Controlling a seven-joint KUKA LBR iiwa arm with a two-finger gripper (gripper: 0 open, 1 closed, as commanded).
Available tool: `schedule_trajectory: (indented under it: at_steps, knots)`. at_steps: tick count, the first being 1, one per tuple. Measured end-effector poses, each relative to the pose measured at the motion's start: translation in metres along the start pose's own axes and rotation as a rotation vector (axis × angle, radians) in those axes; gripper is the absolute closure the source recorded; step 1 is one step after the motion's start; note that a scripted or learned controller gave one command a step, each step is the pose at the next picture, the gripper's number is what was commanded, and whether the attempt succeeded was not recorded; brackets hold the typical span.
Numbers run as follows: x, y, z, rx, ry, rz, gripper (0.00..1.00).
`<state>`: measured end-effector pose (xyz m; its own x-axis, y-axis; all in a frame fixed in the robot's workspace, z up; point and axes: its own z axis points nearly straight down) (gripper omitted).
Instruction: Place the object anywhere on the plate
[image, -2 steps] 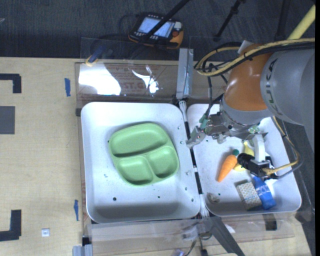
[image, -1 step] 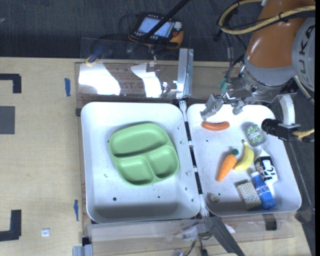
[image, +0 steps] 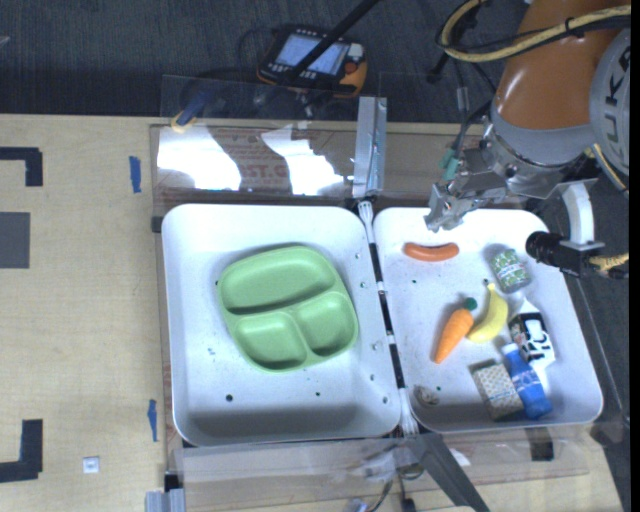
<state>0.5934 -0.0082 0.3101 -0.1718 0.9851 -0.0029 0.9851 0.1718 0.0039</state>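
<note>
On the pale wooden table (image: 80, 330) two white bins sit side by side. Your tool (image: 441, 218) hovers at twelve o'clock of the sausage (image: 431, 251); whether it is spread I cannot tell. Descend squarely, then carry to the green plate (image: 287, 305) at nine o'clock.

grey arm (image: 560, 130), orange band, yellow and black cables, metallic wrist

Bright overhead light throws white glare on the clear panel (image: 250, 160); the frame is slightly soft.
</note>
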Motion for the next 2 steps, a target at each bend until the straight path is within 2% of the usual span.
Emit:
schedule_trajectory:
  at_steps: [1,2]
  knots:
    - [0.079,0.023,0.119,0.004,0.003,-0.098,1.0]
    - [0.087,-0.042,0.025,0.004,0.002,0.06,1.0]
